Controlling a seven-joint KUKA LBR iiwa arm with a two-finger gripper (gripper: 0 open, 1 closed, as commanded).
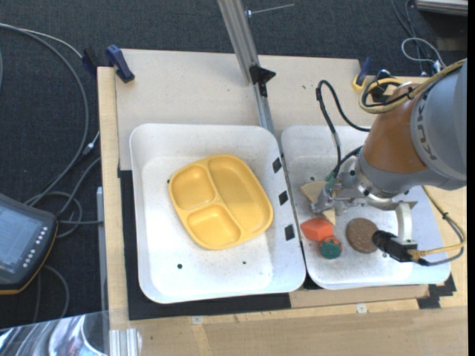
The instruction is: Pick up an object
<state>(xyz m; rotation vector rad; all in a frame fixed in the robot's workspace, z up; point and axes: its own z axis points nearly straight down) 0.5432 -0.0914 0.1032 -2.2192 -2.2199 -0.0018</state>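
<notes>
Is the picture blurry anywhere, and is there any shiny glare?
In the camera view, the yellow plate and the orange block look sharp; the light is soft and even, with faint shadows under the arm on the right bin; a blurry, shiny patch sits at the bottom left corner; the metal pole gleams a little.
</notes>
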